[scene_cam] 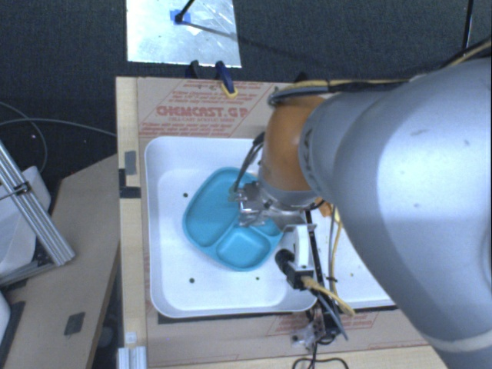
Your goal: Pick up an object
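Grey arm reaches in from right, pincer lowered.

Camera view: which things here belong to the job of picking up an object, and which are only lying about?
Belong to the job:
- blue dish, lying in the left bin
- gripper, above the dish's right part
- arm

Only lying about:
- cardboard sheet under the bins
- shiny square plate on the dark floor
- metal rails at left
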Controlling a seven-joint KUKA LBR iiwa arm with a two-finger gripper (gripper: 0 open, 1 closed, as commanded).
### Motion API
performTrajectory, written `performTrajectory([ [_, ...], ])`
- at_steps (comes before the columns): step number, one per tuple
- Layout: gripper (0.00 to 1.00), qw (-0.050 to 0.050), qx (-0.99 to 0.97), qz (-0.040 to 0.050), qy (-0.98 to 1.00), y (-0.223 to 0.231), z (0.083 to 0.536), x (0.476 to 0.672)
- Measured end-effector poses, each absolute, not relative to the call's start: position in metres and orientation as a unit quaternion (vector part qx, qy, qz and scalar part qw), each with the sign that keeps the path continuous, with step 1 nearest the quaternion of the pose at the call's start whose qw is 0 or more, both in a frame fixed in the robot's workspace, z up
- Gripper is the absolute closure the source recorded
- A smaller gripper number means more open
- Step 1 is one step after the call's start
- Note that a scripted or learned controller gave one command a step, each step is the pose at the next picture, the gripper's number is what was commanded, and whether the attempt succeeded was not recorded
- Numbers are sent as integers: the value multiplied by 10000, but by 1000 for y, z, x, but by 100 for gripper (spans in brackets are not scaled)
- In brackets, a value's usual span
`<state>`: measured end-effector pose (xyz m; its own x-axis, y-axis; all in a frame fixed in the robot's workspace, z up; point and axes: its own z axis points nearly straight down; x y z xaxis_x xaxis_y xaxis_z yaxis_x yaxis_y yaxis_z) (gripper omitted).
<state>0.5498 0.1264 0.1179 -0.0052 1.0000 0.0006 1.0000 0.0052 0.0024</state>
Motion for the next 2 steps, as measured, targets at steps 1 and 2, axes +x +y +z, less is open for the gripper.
performTrajectory([
  [1,100,31,7053,38,7089,129,155,608],
  [2,100,-18,7102,-22,7040,4,185,496],
])
